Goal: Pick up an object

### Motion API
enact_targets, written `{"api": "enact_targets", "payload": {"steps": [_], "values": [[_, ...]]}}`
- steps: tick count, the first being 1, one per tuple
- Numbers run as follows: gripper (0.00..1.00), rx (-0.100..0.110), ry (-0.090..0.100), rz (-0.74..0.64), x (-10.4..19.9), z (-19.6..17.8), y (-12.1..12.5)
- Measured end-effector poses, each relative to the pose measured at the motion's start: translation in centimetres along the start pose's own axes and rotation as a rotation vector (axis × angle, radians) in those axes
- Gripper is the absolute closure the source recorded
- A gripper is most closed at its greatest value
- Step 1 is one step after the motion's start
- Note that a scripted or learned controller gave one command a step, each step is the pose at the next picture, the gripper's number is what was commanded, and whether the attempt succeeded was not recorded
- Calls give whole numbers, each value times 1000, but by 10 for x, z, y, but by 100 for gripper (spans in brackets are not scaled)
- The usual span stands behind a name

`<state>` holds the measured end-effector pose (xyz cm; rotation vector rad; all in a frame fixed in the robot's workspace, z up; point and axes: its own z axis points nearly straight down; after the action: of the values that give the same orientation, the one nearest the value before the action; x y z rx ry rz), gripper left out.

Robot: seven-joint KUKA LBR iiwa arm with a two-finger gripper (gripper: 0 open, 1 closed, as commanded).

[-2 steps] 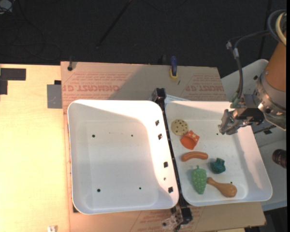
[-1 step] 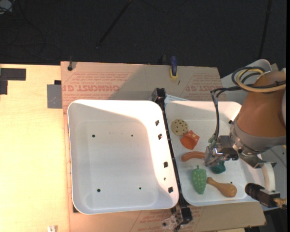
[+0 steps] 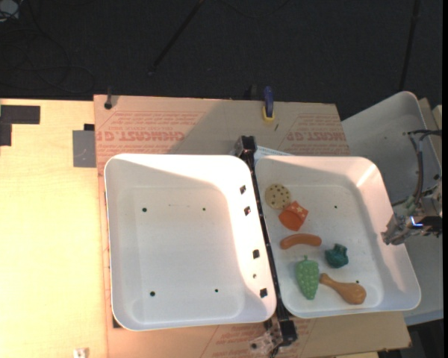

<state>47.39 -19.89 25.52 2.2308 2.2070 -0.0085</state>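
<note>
5 small toys lie in the right-hand white bin [image 3: 373, 181], toward its left half: a round tan cookie with dark spots [image 3: 277, 195], an orange-red block [image 3: 293, 216] just below it, an orange sausage [image 3: 301, 241], a dark green broccoli-like piece [image 3: 337, 256], a green bunch of grapes [image 3: 308, 277] and beside it a tan drumstick [image 3: 345, 289]. The left-hand white bin [image 3: 134, 192] adjoins it on the bench [image 3: 37, 237]. The pincer [image 3: 403, 228] sits at the right bin's outer rim, apart from all toys; its opening cannot be judged.
</note>
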Motion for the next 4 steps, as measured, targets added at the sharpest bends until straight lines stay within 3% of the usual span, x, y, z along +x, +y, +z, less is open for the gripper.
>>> {"api": "enact_targets", "payload": {"steps": [1,2,3,4], "values": [[100,-15,3,-14,31,-134,3],[100,13,11,-13,59,-15,0],[100,11,8,-7,8,80,-1],[100,3,8,-7,8,65,1]]}}
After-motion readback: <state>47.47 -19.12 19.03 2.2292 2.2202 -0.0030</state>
